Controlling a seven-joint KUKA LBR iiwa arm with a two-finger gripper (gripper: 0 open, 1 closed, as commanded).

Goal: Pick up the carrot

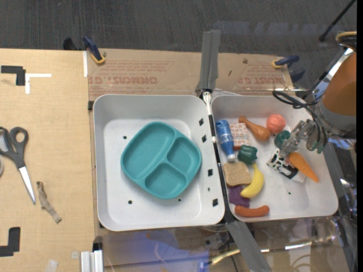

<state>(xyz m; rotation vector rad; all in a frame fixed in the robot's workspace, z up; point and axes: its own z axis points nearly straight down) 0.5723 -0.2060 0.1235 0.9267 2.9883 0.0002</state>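
While the arm reaches in from three o'clock, the camera view lists as follows.

Item, right bin: holds the carrot, lying at about three o'clock of that bin, tip toward five o'clock, beside a small black-and-white piece.

Item, gripper: poised just at eleven o'clock of the carrot, near its thick end; how wide it stands I cannot tell, and nothing is seen between its tips.

Item, neighbours: pink ball at twelve o'clock of the gripper, drumstick, blue bottle, banana, sausage.

Item, left bin: teal divided plate.

Step, by judgement: approach, grasp not yet made. Next move calls for centring over the carrot's body, straddling its width, descending and closing.
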